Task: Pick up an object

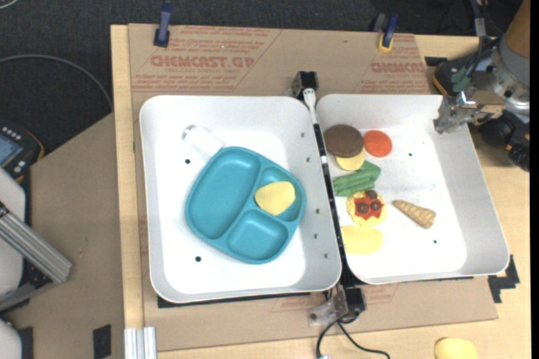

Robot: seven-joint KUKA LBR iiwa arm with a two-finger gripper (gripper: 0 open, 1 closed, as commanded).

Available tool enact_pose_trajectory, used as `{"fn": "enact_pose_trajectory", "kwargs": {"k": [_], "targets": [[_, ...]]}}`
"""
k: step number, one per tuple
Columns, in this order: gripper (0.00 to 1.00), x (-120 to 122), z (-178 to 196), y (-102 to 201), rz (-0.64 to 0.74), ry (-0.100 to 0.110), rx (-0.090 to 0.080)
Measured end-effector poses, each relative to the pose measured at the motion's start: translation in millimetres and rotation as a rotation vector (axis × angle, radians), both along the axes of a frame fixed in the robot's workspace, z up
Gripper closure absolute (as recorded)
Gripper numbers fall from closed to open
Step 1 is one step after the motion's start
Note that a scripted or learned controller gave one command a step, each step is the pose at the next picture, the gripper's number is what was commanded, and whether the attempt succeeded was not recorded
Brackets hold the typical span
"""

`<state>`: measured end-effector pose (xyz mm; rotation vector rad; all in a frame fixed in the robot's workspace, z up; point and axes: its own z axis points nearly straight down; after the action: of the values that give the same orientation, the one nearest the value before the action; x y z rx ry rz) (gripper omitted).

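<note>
The hand (448, 115), grip state unclear, hovers at the right bin's (472, 180) far edge; centre squarely over 1 toy, the cone (415, 213), before descending.

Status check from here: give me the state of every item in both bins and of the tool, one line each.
Blue plastic divided plate: lying flat in the left bin, a yellow toy piece in one compartment.
Brown round toy cookie: right bin, resting on a yellow piece.
Red round toy: flat, beside the cookie.
Green toy pod: flat.
Toy pizza slice: flat.
Tan toy cone: on its side.
Tool: over the right bin's far right corner, holding nothing visible.
</note>
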<state>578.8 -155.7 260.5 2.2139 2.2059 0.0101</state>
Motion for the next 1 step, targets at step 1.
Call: {"fn": "enact_pose_trajectory", "kwargs": {"k": [1], "targets": [[1.0,37.6,150.2,7.0,0.007,-0.007,0.0]]}}
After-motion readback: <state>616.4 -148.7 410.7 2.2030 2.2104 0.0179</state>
